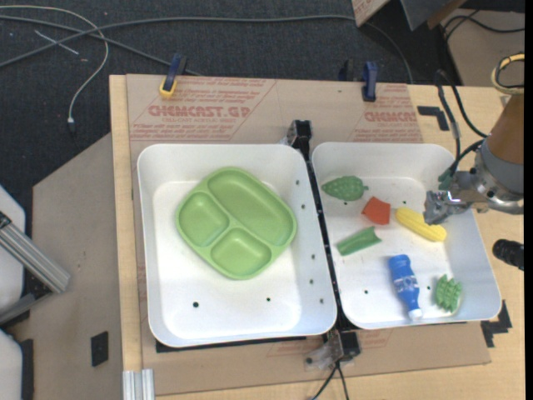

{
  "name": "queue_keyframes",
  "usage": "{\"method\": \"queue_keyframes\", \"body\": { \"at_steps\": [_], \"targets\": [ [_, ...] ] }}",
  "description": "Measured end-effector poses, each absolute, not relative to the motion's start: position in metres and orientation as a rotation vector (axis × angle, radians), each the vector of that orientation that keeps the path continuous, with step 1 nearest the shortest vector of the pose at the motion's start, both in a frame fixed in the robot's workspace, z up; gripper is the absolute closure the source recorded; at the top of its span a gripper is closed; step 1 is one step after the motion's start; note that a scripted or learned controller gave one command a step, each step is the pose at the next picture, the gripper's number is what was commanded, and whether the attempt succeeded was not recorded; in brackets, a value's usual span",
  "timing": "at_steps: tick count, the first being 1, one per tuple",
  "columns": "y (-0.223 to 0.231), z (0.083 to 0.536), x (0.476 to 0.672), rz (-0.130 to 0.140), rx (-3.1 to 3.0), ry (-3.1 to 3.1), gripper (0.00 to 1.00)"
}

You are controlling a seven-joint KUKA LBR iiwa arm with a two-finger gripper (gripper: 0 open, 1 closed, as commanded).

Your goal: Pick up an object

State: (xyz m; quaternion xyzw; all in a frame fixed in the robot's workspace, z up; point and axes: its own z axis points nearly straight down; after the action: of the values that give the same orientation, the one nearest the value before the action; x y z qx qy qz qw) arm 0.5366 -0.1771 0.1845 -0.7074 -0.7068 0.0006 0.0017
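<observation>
The right bin (466, 302) holds several small toys: a dark green leafy piece (345, 188), a red block (376, 212), a yellow banana-like piece (420, 224), a green pod (358, 242), a blue bottle (403, 285) and a green spiky piece (448, 293). My gripper (439, 207) hangs over the right side of this bin, just right of the yellow piece's end and close above it. Nothing is seen held between its fingers.
The left bin (166, 298) carries a light green divided tray (236, 222). Blue clamps (173, 73) (369, 82) pin the cardboard at the back. A black clip (300, 133) sits between the bins. Cables run along the right side.
</observation>
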Motion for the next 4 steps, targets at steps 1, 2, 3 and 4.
{"method": "queue_keyframes", "body": {
  "at_steps": [1, 2, 3, 4],
  "targets": [
    [-0.182, 0.140, 0.533, 0.003, -2.218, -2.216, 0.00],
    [-0.182, 0.087, 0.532, 0.003, -2.217, -2.216, 0.00],
    [-0.182, 0.101, 0.534, -0.002, -2.222, -2.220, 1.00],
    [-0.183, 0.160, 0.545, -0.005, -2.225, -2.227, 1.00]
  ]
}}
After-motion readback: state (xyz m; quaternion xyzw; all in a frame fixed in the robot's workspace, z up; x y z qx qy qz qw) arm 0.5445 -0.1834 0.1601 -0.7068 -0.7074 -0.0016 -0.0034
